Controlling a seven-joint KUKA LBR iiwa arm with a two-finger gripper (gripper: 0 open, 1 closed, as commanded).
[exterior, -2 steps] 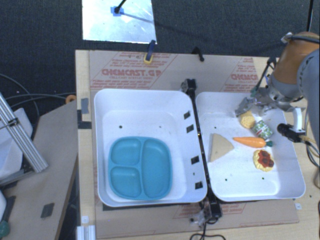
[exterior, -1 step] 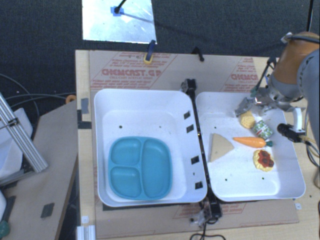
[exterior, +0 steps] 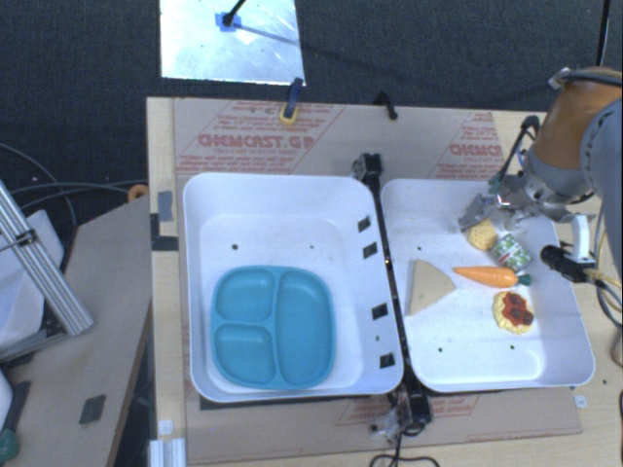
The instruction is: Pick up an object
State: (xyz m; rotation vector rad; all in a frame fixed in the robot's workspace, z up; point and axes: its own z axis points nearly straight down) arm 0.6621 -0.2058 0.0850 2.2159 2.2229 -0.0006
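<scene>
Gripper (exterior: 484,214) low near right bin's (exterior: 565,363) far edge, just above yellow food piece (exterior: 480,235); jaw state can't be told. Carrot (exterior: 486,276) mid-bin, long axis left-right, tip pointing left.

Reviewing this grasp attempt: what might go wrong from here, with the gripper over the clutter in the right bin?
1. The gripper hangs right over the yellow toy, which touches the green-and-white packet; closing may nudge both or pinch neither.
2. The carrot lies just below them, so a sideways push could scatter the cluster.
3. The group sits near the right bin's far corner, leaving little room to approach.
</scene>
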